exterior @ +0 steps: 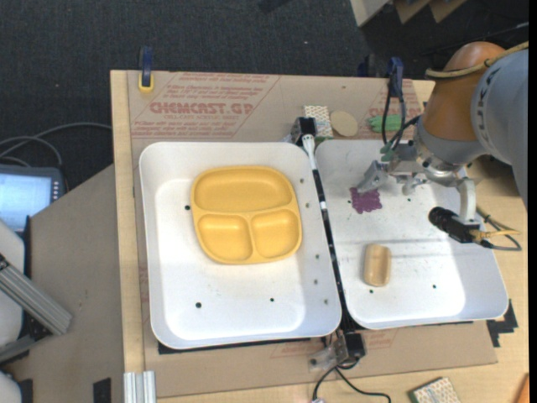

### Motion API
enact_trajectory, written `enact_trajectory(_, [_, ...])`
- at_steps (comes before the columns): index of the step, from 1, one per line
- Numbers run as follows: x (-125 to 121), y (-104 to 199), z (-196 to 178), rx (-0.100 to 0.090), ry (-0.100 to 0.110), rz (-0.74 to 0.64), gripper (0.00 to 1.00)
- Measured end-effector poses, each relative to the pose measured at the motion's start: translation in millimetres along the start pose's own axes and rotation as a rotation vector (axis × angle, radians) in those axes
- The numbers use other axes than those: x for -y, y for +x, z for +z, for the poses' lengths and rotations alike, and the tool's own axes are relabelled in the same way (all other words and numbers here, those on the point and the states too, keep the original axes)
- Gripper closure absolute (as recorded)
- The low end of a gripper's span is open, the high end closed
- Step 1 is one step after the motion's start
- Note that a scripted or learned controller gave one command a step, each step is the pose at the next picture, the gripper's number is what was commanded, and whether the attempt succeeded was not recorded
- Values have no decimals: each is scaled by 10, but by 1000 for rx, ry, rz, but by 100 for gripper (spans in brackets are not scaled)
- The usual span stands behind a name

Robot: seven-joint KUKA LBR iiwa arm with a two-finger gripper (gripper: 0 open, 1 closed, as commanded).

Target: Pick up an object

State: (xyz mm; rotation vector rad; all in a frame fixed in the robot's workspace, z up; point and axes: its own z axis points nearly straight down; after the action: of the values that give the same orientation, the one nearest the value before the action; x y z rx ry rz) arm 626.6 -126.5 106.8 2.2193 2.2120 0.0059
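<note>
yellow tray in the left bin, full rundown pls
The yellow tray is a rounded-rectangle divided plate, matte plastic by the look. It has three compartments: one wide one along the far side and two smaller ones side by side on the near side. All three look bare. It lies flat, right side up, on the floor of the left bin, somewhat toward the far half and slightly turned. It rests on that floor only, apart from the walls.

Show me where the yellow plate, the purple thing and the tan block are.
Yellow plate (247, 212), camera view, on the ridge between its compartments.
Purple thing (365, 200), camera view, on its middle.
Tan block (377, 264), camera view, on its top face.
</note>
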Motion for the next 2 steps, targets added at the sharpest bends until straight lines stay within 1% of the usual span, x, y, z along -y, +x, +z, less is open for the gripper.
enact_trajectory(1, [-217,364,231,-3,5,-7,0])
enact_trajectory(2, [326,281,219,-5,15,-1,0])
